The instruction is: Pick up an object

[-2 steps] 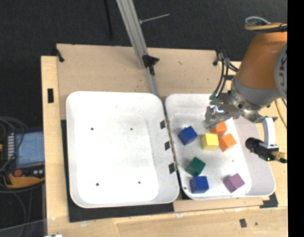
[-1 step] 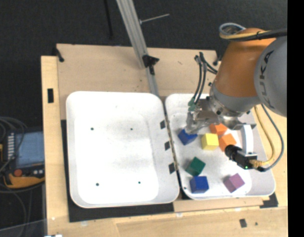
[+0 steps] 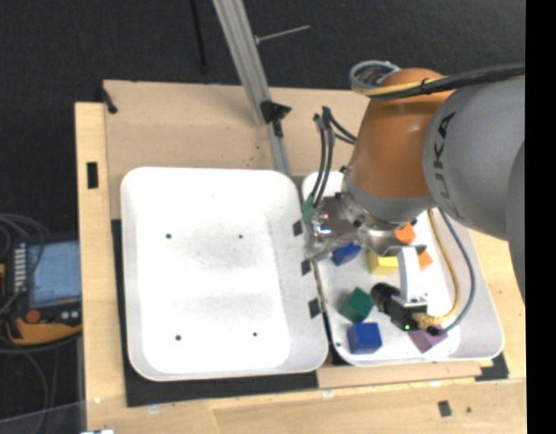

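Note:
The grey and orange arm reaches in from the right and covers much of the right bin. My gripper is low over that bin's left side, just above and left of a blue block. Close by lie a yellow block, a green block and a second blue block. Two orange pieces lie beside the wrist, and a purple piece sits near the front right. I see nothing held between the fingers.
The left bin is a broad white tray with a faint grey smudge. A metal post slants up behind the bins. A handheld controller with cables lies off the bench at the left.

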